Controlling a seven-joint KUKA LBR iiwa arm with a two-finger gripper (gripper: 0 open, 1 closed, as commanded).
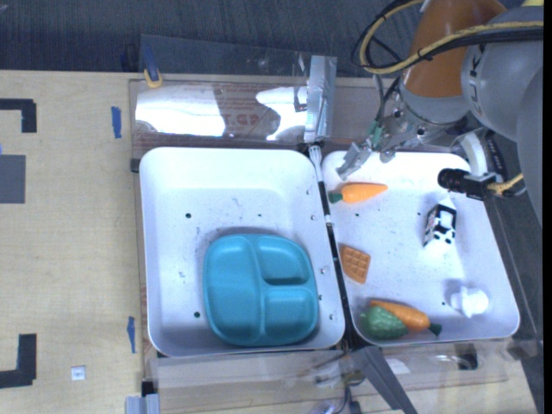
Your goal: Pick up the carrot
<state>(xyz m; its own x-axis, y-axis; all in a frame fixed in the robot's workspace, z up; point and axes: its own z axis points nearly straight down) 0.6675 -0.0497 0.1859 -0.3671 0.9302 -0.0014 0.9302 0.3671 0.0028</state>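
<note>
An orange carrot (364, 192) with a small green stub at its left end lies in the far left part of the right bin (509, 317). My gripper (369, 154) hangs just beyond and above the carrot, near the bin's far rim. Its fingers (353, 159) stand apart with nothing between them: it is open and not touching the carrot. A second orange carrot-like piece (405, 315) lies at the near edge of the same bin, next to a knobbly green piece (380, 323).
The right bin also holds a waffle-like orange square (354, 262), a black-and-white toy (440, 225) and a small white object (468, 300). A teal divided tray (259, 290) sits in the left bin (164, 197). Cables and the arm (483, 67) loom over the far right.
</note>
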